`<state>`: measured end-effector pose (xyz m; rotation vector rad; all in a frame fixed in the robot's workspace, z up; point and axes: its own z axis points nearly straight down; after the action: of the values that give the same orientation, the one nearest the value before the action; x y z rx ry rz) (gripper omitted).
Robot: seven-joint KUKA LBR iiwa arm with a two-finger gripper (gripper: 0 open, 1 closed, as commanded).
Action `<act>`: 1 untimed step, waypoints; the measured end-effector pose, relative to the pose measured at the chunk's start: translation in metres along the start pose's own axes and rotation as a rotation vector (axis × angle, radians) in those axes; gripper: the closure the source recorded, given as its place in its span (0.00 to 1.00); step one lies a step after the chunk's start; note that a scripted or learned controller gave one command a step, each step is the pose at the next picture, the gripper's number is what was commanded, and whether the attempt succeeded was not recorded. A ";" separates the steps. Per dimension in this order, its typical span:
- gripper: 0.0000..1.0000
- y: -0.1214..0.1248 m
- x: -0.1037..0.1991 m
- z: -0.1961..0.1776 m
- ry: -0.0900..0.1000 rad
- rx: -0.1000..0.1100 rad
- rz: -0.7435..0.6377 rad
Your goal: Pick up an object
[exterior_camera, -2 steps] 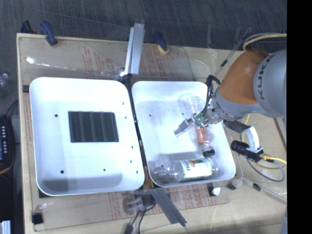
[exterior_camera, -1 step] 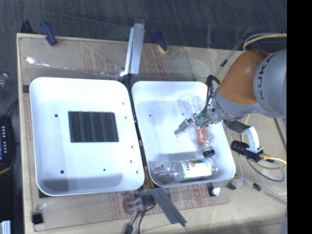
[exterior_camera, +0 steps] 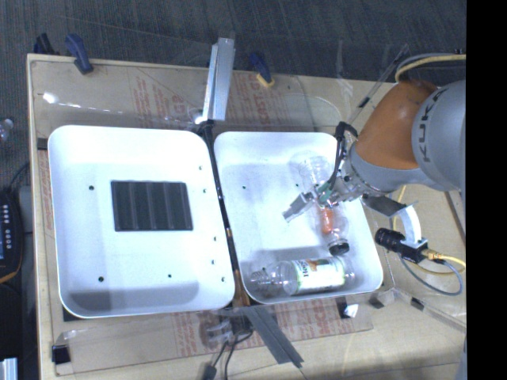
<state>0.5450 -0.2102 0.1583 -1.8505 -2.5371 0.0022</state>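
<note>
Gripper [exterior_camera: 305, 206] low in right bin [exterior_camera: 238, 172], finger state: cannot tell. Small orange-filled bottle [exterior_camera: 328, 222] just beside it; 1 larger clear bottle [exterior_camera: 305, 276] below. Likely light, slippery plastic; grasp mid-body.

a dark ribbed mat [exterior_camera: 151, 206] lies in the left white bin [exterior_camera: 71, 236], well left of the hand [exterior_camera: 317, 199]; blue clamps [exterior_camera: 79, 54] grip the table [exterior_camera: 119, 93] edge.

Bright overhead glare on white bins [exterior_camera: 59, 145]
</note>
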 end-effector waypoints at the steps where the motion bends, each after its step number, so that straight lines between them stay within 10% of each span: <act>1: 0.00 -0.007 0.004 0.036 0.002 0.001 -0.113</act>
<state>0.5368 -0.2089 0.1228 -1.7035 -2.6357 0.0013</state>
